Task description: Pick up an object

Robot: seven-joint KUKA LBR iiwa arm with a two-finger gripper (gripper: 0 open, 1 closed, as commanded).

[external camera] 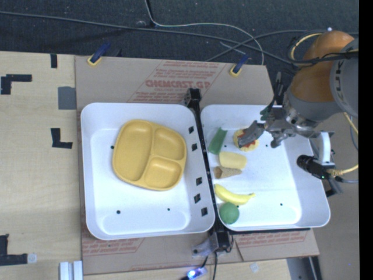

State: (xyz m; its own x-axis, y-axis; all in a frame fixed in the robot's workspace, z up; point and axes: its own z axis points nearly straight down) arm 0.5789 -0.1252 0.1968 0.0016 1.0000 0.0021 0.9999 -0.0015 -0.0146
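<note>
Seemingly banana (233, 195) lengthwise left-right

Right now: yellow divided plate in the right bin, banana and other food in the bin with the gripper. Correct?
Not quite. The camera view shows the yellow divided plate in the left bin, not the right. The banana and the other food do lie in the right bin, where the gripper is.

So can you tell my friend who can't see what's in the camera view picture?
A robot gripper reaches from the right over toy food in the right white bin: a banana, a green piece. The left bin holds a yellow divided plate.
</note>
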